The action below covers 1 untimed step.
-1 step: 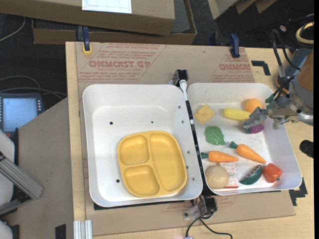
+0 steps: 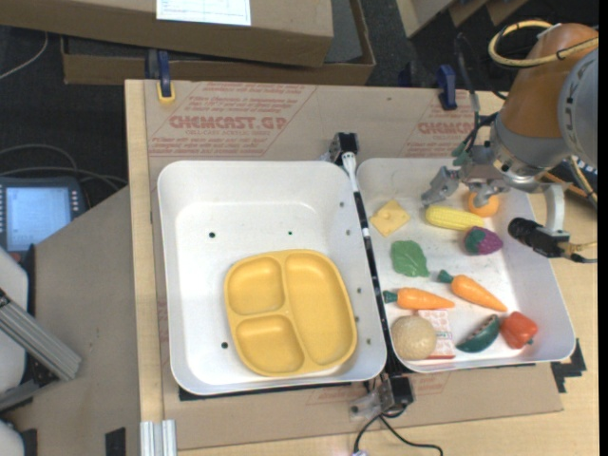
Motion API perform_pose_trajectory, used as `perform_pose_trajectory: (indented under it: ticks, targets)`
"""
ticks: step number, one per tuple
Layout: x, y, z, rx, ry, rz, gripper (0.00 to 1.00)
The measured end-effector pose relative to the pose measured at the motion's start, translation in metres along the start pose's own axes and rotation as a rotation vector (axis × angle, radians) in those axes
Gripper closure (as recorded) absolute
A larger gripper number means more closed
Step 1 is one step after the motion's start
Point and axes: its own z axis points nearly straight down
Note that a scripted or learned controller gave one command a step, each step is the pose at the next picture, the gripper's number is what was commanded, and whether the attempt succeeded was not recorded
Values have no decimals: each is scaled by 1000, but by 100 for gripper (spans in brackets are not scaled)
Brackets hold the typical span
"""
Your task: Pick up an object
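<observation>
The right bin (image 2: 560,302) holds several toy foods. Among them are a yellow corn cob (image 2: 454,219), a small orange piece (image 2: 484,204), a purple eggplant (image 2: 483,242), a yellow cheese wedge (image 2: 389,219) and a green leaf (image 2: 409,257). Nearer the front lie two carrots (image 2: 423,299) (image 2: 477,294), a beige ball (image 2: 413,336), a green slice (image 2: 478,335) and a red pepper (image 2: 519,329). My gripper (image 2: 461,191) hangs low over the bin's far end, just above the corn cob and the orange piece. It is open with nothing between its fingers.
In the left bin (image 2: 190,207) lies a yellow divided plate (image 2: 290,312). A black-and-white rod (image 2: 353,183) runs along the ridge between the two bins. The arm comes in from the right, over the right bin's far corner.
</observation>
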Motion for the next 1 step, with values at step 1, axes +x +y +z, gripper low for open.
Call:
perform_pose_trajectory:
  ticks: [1]
  targets:
    - [-3, -2, 37, -14, -4, 5, 0]
